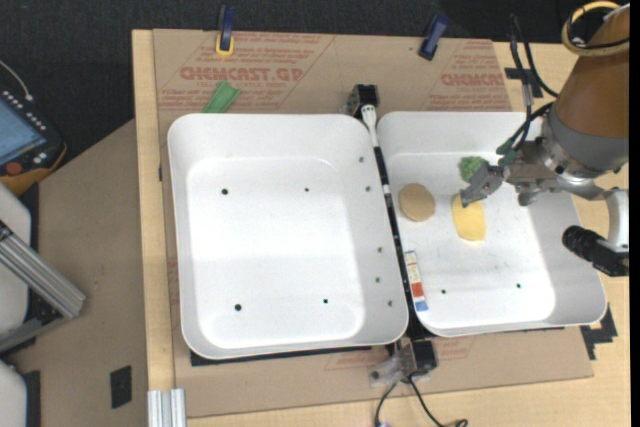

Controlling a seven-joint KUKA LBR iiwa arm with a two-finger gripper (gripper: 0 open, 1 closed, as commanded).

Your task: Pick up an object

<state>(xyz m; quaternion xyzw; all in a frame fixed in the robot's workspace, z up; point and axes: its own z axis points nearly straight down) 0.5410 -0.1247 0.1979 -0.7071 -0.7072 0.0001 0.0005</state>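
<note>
Hovering low in the right bin point(560, 310), gripper point(478, 190) jaws spread wide, gripping nothing. Directly beneath at 6 o'clock: yellow lemon-shaped object point(469, 220). Tan disc point(417, 204) at 9. Grasp and lift both pending.

Fingers point(478, 191) over right bin point(500, 315), by yellow obj point(469, 220), tan disc point(417, 203); maybe touching green obj point(471, 166).

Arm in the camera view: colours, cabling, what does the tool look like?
The arm is grey with a broad orange band above the wrist. Black cables run alongside its upper part. The tool is a small dark-grey metal fixture with thin fingers.
</note>
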